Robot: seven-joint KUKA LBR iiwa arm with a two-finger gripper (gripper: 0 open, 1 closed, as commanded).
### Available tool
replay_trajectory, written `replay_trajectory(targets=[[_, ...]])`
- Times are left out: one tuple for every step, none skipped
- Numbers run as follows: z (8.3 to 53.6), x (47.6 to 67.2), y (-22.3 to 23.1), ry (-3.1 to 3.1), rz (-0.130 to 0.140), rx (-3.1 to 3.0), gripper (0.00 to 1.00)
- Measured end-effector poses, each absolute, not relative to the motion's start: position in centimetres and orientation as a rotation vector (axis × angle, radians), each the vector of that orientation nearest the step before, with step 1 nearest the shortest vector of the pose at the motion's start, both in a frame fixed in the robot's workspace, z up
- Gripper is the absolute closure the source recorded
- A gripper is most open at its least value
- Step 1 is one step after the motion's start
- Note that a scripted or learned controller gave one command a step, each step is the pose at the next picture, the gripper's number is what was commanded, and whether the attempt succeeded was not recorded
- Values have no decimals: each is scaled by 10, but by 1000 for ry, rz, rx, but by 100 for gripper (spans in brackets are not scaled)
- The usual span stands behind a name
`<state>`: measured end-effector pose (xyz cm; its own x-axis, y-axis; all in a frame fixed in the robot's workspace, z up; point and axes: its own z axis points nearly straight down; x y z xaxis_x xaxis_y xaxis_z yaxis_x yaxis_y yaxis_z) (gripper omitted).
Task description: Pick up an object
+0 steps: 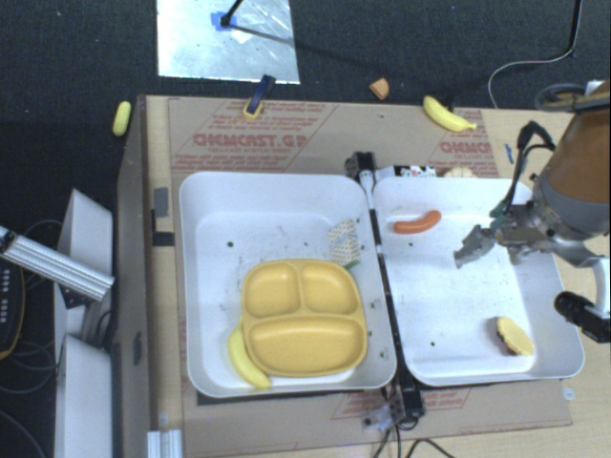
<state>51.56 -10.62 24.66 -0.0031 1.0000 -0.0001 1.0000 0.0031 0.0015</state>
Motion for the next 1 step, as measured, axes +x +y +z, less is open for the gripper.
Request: replay_trajectory(targets=[[86, 587, -119, 2223, 1, 2219, 0]])
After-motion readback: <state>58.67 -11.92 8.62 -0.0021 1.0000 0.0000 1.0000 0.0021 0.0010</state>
